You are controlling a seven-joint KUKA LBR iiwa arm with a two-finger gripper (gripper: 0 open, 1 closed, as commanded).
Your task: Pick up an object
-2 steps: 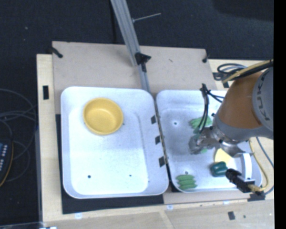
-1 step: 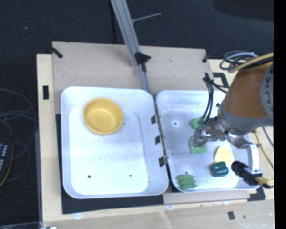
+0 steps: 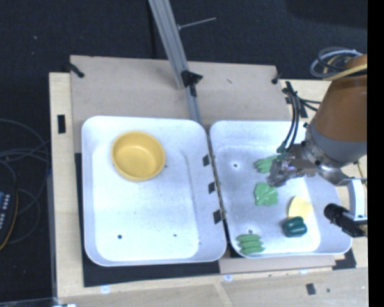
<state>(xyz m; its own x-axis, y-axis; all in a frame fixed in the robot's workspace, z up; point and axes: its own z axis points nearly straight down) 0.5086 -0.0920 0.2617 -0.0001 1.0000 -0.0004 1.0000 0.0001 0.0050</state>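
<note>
Objects are sitting in the right bin (image 3: 243,136): I am counting three green pieces, namely a leafy one (image 3: 265,194) mid-bin, a second green piece (image 3: 264,165) just above it and a ridged one (image 3: 249,242) at the near edge, plus one dark green block (image 3: 294,226) touching one yellow wedge (image 3: 299,206). One yellow bowl (image 3: 139,155) is resting in the left bin (image 3: 147,235). The gripper (image 3: 280,173) is hovering beside the upper green piece; whether it is spread, I cannot tell. Both bins are lying on a pale wooden bench (image 3: 141,72).
</note>
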